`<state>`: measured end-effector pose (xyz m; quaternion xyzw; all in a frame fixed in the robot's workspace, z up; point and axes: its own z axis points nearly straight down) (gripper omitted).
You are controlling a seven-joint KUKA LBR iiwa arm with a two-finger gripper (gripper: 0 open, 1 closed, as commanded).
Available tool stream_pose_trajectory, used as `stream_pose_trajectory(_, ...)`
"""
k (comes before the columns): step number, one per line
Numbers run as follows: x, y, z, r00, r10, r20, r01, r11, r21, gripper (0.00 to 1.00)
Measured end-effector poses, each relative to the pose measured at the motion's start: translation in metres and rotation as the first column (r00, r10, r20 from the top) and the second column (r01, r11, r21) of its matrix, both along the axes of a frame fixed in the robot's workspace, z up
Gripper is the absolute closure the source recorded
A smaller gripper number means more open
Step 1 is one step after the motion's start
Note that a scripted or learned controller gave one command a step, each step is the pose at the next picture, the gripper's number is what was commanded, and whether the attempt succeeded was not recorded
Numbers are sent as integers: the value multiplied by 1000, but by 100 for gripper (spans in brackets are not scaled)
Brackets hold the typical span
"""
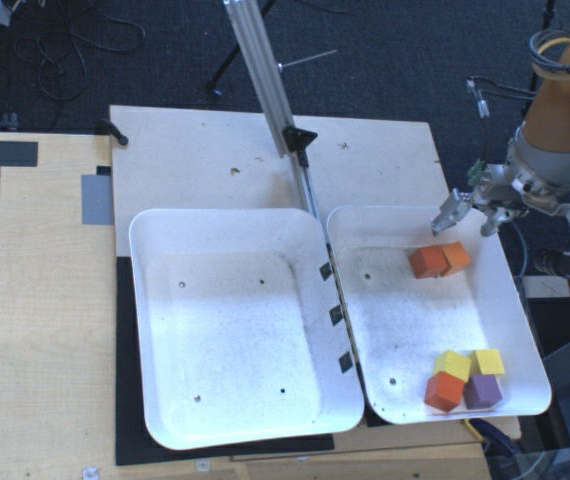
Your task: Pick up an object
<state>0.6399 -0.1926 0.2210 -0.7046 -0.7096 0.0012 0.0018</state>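
Hovering above the far right corner of the right bin [525, 298], your end effector [468, 216] has its two fingers spread apart with nothing between them. The nearest candidate, an orange block pair [439, 260], lies just below and slightly left of the end effector on the bin floor, its long axis running roughly left to right across the view; the two blocks touch each other. A second cluster, with two yellow blocks [470, 363], a red block [444, 391] and a purple block [482, 391] packed together, sits well apart toward the bin's near corner. The arm [550, 128] enters from the right with its wrist tilted down and leftward toward the orange pair. You would likely need a short descent with a small leftward shift. The left bin [165, 268] lies well to the end effector's left on the surface [205, 158].
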Motion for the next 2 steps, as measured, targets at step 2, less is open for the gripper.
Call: stream_pose_trajectory(2, 8, -3, -105, 1000, -4, 21, 4, 1000, -8, 0)
